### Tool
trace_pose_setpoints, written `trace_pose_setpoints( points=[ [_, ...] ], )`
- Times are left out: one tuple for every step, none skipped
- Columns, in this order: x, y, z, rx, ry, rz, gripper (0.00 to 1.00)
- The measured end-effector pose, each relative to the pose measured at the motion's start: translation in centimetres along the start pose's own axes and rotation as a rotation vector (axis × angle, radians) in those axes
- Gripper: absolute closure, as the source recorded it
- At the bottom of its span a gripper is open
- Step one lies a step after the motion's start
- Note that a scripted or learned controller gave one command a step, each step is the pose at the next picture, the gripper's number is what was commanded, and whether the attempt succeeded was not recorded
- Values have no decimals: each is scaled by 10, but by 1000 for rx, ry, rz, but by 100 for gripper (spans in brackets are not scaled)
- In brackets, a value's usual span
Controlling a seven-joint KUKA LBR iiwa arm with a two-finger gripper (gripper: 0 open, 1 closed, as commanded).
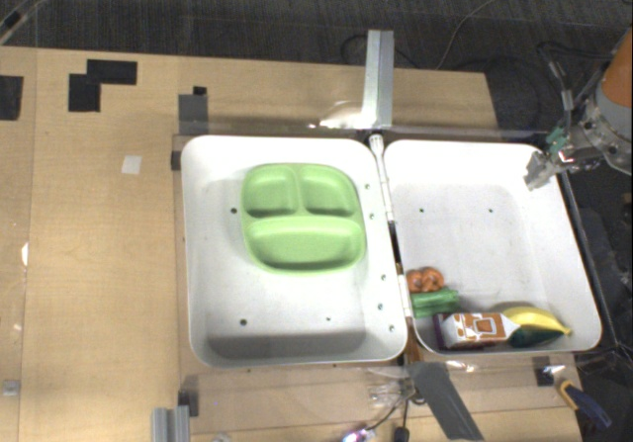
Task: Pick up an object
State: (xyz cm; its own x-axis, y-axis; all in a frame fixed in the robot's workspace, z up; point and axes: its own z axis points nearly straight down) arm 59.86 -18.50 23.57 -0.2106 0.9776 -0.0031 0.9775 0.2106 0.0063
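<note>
My gripper hangs over the far right corner of the right bin, away from every object. Along that bin's near edge lie a small orange-brown item, a green item, a brown and white carton on its side, and a yellow banana resting on something dark green. A green divided plate sits in the middle of the left bin.
A metal post stands behind the divider between the two bins. The arm's orange band shows at the right edge. Cables trail over the dark floor beyond the bench.
</note>
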Motion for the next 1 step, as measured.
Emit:
trace_pose_setpoints(
  points=[
    [17, -54, 37, 4, 2, 301, 100]
  ],
)
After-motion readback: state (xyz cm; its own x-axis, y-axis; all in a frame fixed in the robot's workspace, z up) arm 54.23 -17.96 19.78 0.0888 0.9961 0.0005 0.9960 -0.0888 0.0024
